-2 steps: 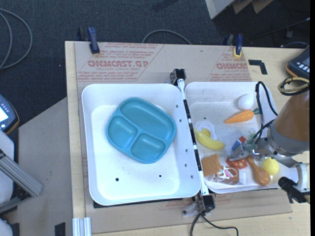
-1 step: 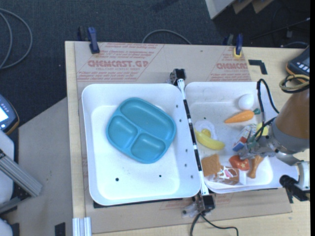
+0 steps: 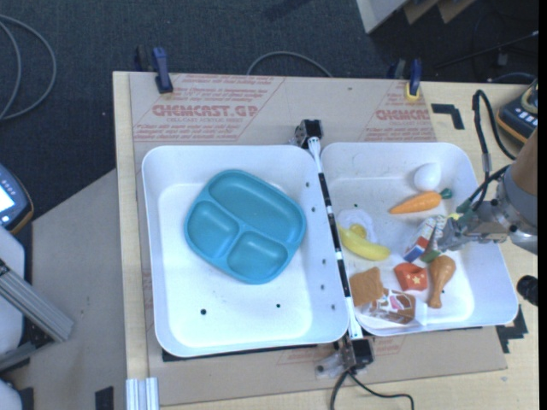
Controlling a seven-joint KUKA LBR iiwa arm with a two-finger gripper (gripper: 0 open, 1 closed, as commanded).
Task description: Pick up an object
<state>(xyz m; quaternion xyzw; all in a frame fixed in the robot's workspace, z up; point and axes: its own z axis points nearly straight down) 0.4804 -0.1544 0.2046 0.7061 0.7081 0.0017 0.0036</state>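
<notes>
Brown cardboard-topped bench (image 3: 256, 114) on dark carpet (image 3: 68, 24), two white bins (image 3: 171, 314).

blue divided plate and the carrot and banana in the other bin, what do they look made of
Blue divided plate: likely moulded plastic, matte with a soft sheen, one even colour. Carrot and banana: probably plastic toy food, smooth with flat, saturated colours; too small to be sure.

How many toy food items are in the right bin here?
7, possibly more hidden near the gripper: egg at back, carrot, banana, tomato, drumstick, brown piece and a wrapped item at the front edge.
</notes>
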